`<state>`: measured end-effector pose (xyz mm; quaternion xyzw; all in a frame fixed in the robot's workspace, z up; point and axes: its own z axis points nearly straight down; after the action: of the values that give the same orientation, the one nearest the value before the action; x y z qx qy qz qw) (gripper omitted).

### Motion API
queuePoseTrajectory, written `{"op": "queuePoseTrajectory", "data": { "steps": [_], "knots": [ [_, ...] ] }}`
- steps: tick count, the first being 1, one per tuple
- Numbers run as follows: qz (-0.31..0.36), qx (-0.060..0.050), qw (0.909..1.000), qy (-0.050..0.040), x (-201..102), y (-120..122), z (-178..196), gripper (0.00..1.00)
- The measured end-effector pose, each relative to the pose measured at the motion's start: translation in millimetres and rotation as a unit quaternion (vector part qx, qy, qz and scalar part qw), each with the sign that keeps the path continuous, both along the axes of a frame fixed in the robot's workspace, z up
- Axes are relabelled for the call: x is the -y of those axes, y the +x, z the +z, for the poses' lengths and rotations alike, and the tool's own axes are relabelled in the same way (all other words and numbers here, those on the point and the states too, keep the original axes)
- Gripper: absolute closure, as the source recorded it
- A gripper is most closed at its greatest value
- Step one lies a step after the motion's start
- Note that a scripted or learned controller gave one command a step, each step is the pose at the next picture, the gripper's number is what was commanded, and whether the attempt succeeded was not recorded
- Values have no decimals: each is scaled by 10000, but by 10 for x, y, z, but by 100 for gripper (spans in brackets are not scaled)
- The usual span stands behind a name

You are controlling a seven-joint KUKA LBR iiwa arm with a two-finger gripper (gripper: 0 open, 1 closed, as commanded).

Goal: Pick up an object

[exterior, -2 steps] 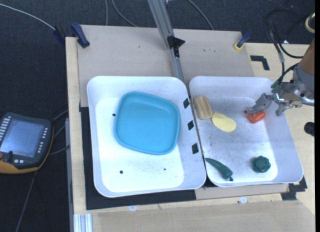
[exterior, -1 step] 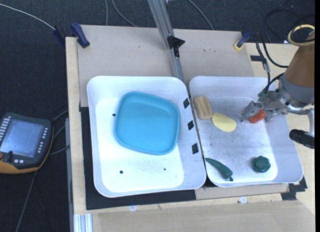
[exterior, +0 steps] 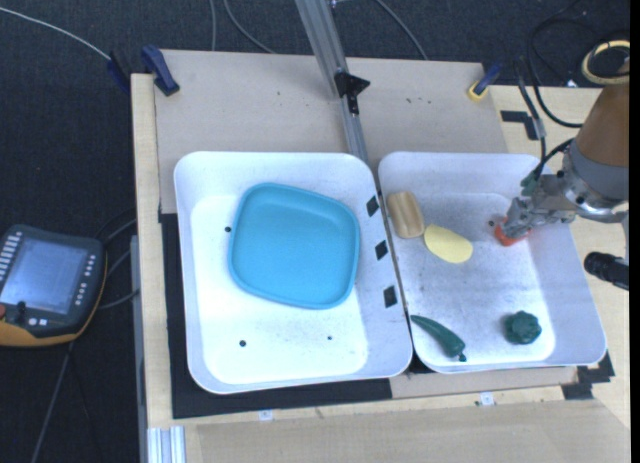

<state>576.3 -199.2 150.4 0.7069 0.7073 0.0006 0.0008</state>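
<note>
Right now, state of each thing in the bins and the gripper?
Blue plate: flat, right side up, in left bin.
Tan block: lying by right bin's left wall.
Yellow piece: lying beside the block.
Green pepper: lying at front edge.
Green lump: resting front right.
Gripper: low in right bin, over a red-orange thing.

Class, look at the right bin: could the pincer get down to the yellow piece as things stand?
Probably yes: the yellow piece lies uncovered, apart from the wooden block, with bare floor between it and the pincer.
</note>
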Motion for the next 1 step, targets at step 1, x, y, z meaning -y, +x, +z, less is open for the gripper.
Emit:
{"op": "queuePoseTrajectory", "data": {
  "steps": [1],
  "knots": [
    [-2,15,10000,-6,72,79,502,100]
  ]
}}
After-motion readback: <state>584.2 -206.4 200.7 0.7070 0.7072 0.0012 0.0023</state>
